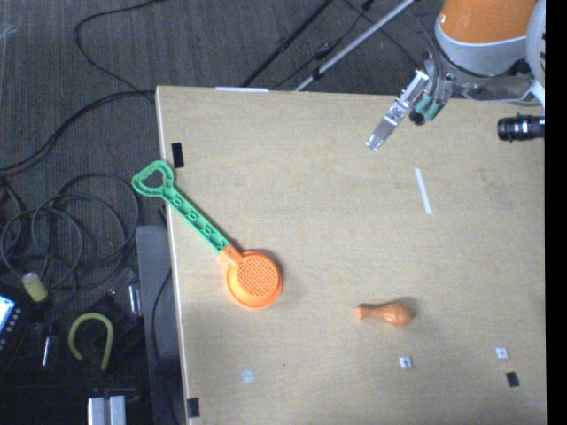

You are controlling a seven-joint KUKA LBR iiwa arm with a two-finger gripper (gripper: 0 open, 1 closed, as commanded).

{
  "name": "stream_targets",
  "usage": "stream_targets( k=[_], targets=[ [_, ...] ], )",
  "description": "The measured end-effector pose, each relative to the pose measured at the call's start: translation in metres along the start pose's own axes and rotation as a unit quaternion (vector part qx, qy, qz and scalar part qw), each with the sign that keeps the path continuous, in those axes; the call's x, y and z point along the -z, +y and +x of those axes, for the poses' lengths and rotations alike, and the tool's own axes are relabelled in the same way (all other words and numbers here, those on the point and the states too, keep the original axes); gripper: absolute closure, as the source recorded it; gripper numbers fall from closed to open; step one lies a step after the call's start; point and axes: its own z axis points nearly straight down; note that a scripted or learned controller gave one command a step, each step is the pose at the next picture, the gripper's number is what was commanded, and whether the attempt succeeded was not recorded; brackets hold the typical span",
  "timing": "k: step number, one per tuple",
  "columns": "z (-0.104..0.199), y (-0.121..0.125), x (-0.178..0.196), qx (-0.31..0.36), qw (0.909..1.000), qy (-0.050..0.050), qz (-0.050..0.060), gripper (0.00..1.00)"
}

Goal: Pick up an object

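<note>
An orange round strainer (253, 279) with a long green handle (186, 211) lies on the left part of the tan board (337, 211), the handle pointing to the upper left past the board's edge. A small orange drumstick-shaped toy (387, 312) lies lower right of the middle. A thin white stick (423, 190) lies at the upper right. My gripper (381, 136) hangs over the board's upper right, slanting down to the left, well apart from all three objects. Nothing is seen held in it.
The arm's orange band and grey wrist (487, 16) fill the top right corner. Black cables (62, 228) and a green U-shaped piece (90, 335) lie on the dark floor left of the board. Small markers (405, 361) dot the board's lower right.
</note>
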Motion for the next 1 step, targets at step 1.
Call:
stream_targets(
  k=[1],
  targets=[
    [0.0534, -0.0065, -0.0389, 0.027, 0.9996, 0.001, 0.000, 1.00]
  ],
)
